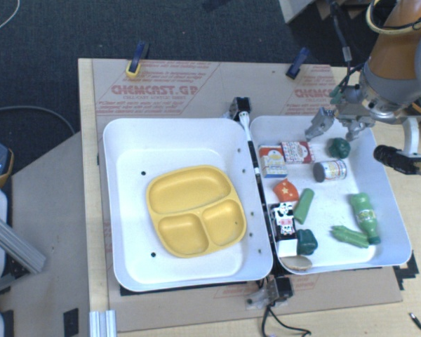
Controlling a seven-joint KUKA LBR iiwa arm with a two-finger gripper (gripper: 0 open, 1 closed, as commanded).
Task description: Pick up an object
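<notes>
The gripper (pixel 337 123) hangs over the far end of the right shallow white bin (pixel 389 244), its fingers (pixel 320 123) spread wide and holding nothing. A small dark green round object (pixel 339 147) lies just below them, beside a small silver can (pixel 330 170) lying on its side.

Two white bins sit side by side, left bin (pixel 119 188) and right bin (pixel 389 216). Taking the yellow divided tray (pixel 194 208) as landmark: it is the one tray, alone in the left bin. To its right, the right bin holds about eleven small items: five green ones, two red-and-white cartons, one tin can (pixel 330 170), one red piece, one black-and-white carton, one tan piece
</notes>
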